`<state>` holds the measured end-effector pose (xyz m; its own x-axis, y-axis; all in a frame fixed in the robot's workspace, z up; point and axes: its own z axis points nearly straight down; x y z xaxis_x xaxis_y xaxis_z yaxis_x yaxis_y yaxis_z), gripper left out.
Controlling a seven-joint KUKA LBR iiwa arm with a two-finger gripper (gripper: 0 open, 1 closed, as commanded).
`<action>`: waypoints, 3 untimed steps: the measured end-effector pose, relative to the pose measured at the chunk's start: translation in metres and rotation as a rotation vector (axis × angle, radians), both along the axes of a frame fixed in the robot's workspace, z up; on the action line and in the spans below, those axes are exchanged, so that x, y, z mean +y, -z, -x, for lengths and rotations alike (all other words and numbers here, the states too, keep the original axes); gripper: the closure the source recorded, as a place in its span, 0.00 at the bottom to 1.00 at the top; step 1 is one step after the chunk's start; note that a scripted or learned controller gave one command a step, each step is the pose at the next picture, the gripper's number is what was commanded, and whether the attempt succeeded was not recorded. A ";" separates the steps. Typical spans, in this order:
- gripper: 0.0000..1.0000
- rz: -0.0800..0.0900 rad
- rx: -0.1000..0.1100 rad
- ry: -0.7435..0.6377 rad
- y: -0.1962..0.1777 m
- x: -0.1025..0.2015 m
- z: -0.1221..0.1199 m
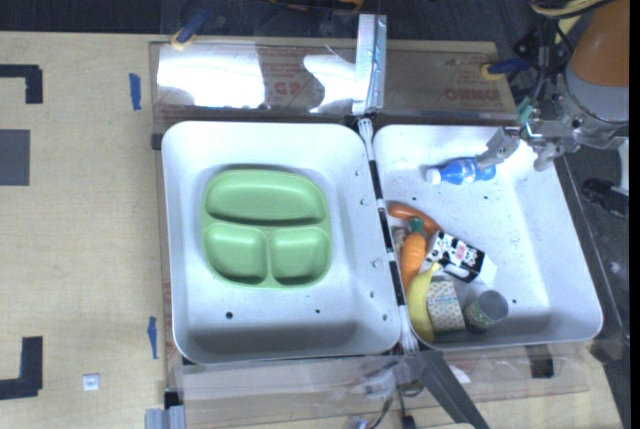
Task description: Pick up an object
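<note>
My gripper [524, 148] hangs over the far right corner of the right bin [545, 247], open, with nothing between its fingers. A small blue bottle [462, 171] lies on its side just left of and below the gripper, apart from it. At the bin's near left side lies a heap: an orange carrot [412, 253], a black-and-white packet [461, 257], a yellow banana [420, 305], a patterned cup [446, 305] and a grey cylinder [488, 309].
The left bin [190, 217] holds a green divided tray [267, 224]. A clear upright divider [368, 62] stands behind the bins. The arm's orange band [605, 52] sits at the right edge, with cables beside it.
</note>
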<state>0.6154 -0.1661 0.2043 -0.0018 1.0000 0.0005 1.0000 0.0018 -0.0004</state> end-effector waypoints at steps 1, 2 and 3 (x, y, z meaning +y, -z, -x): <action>0.00 0.002 -0.003 0.009 0.108 0.023 -0.046; 0.00 0.001 -0.002 0.016 0.119 -0.012 0.019; 1.00 0.002 -0.008 0.019 0.107 -0.013 0.017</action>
